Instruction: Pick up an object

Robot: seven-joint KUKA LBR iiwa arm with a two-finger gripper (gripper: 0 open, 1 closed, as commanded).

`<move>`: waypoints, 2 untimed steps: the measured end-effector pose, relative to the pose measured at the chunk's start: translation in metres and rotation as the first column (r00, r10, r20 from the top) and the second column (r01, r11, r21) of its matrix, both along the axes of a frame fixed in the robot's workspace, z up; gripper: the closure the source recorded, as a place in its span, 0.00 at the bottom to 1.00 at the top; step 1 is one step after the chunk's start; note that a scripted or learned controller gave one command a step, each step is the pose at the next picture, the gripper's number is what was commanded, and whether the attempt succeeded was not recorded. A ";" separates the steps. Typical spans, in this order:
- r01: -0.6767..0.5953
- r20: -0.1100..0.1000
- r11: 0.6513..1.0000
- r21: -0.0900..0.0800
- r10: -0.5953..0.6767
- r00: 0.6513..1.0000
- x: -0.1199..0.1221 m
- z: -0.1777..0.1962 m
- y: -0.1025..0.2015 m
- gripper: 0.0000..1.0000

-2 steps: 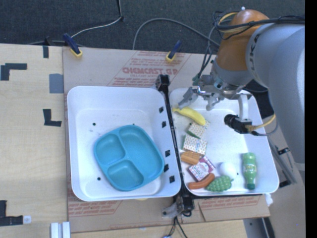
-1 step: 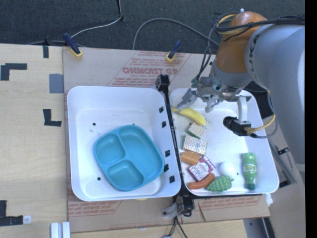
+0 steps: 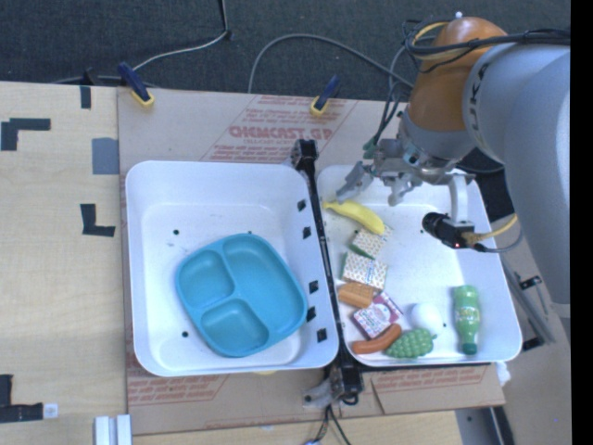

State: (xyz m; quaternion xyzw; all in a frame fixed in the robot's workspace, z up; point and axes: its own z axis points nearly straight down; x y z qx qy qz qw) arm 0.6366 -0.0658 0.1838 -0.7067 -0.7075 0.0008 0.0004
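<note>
The gripper (image 3: 375,182) hangs with fingers spread and nothing between them, over the upper part of the right bin (image 3: 491,290), just above the banana (image 3: 358,216). That banana lies close to the bin's left wall, beside a checkered block (image 3: 368,245) (tight quarters). One finger could strike the wall, or nudge the banana aside instead of straddling it.
</note>
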 end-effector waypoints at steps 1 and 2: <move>-0.001 0.000 1.000 0.001 0.001 1.000 0.008 0.000 0.010 0.00; -0.001 0.000 1.000 0.001 0.001 1.000 0.015 0.000 0.040 0.00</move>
